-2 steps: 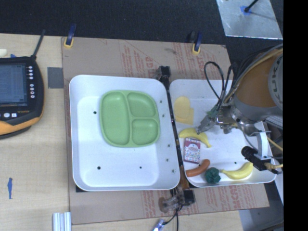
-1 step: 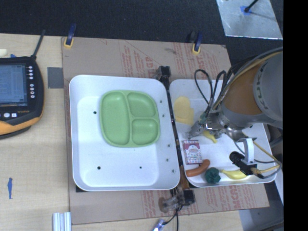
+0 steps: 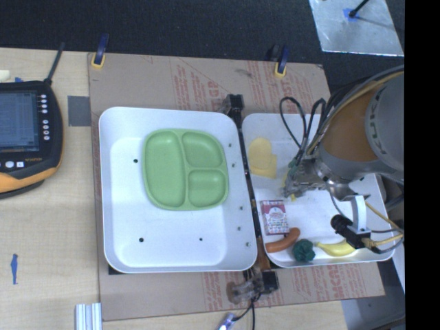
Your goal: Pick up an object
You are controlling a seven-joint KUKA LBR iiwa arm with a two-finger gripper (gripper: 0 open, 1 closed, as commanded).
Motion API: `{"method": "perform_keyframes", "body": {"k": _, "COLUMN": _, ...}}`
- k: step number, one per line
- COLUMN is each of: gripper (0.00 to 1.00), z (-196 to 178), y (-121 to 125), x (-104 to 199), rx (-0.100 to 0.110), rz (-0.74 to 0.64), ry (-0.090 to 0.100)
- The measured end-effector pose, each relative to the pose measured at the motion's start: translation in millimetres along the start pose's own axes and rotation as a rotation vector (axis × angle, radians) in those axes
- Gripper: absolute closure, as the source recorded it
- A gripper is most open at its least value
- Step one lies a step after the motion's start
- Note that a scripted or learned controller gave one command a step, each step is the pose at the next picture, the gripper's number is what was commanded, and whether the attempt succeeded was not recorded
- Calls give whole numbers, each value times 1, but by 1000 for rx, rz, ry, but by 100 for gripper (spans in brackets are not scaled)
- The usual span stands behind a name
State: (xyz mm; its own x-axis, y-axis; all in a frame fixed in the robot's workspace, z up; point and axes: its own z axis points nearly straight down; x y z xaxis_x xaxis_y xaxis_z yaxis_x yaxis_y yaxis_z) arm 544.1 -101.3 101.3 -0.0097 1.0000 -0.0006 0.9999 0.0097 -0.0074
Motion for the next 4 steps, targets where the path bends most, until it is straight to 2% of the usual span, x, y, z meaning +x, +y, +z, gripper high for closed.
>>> {"method": "perform_keyframes", "body": {"k": 1, "gripper": 100, "z": -91, "y": 28, "x": 56, "rx": -6, "rz": 5, "ry": 2}}
{"method": "perform_keyframes", "body": {"k": 2, "gripper": 0, "z": -91, "y": 28, "x": 56, "rx": -4, "rz": 5, "ry": 1}}
{"method": "perform_keyframes", "body": {"k": 3, "gripper": 0, "z": -7, "y": 43, "x": -2, "rx": -2, "rz": 7, "ry": 0}}
{"method": "perform_keyframes", "body": {"k": 4, "gripper": 0, "z": 9, "y": 75, "x": 0, "rx": -5, "rz": 6, "ry": 1}}
